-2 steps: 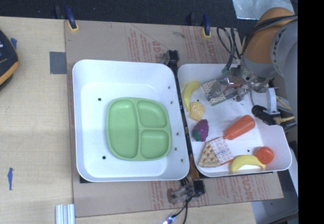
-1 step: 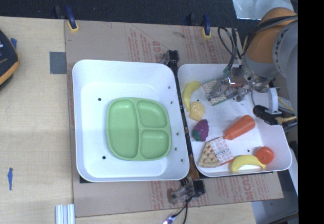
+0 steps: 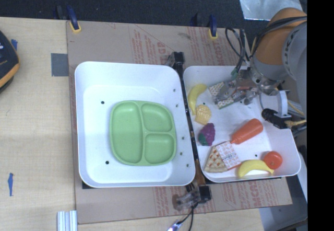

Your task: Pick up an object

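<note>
the gripper (image 3: 229, 95) is seen low in the right bin (image 3: 292, 170), near its far edge. whether anything is pinched cannot be told from this slanted view. just beside it, toward the left bin (image 3: 83, 120), a yellow banana (image 3: 194, 96) lies with its long axis running roughly near to far. a corn cob (image 3: 202, 114) and purple grapes (image 3: 207, 133) lie nearer the camera; the carrot (image 3: 247, 130) lies well apart.

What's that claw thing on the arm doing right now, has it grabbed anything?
Gripper: low over the back of the right bin; whether it has grabbed anything cannot be told from this view.
</note>
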You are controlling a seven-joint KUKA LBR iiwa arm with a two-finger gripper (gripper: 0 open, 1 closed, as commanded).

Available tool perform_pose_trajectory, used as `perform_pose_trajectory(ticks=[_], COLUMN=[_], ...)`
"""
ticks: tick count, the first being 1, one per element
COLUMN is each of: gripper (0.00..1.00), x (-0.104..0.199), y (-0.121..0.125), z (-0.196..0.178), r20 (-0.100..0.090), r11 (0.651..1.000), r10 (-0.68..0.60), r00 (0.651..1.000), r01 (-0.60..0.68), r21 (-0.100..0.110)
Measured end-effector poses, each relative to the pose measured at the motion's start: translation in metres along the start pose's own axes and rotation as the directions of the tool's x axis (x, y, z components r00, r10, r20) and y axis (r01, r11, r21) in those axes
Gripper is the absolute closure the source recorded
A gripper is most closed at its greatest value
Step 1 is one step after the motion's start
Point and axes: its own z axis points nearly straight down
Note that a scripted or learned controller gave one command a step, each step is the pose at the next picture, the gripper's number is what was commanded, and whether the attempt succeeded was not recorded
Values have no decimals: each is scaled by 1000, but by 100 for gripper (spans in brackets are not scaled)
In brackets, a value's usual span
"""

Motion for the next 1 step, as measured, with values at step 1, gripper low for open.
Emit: perform_pose_trajectory(ticks=[1], gripper=[0], x=[-41], y=[6], z=[-82], r20=[11], r11=[998], r10=[-6], r00=[1000], r01=[6], r21=[-55])
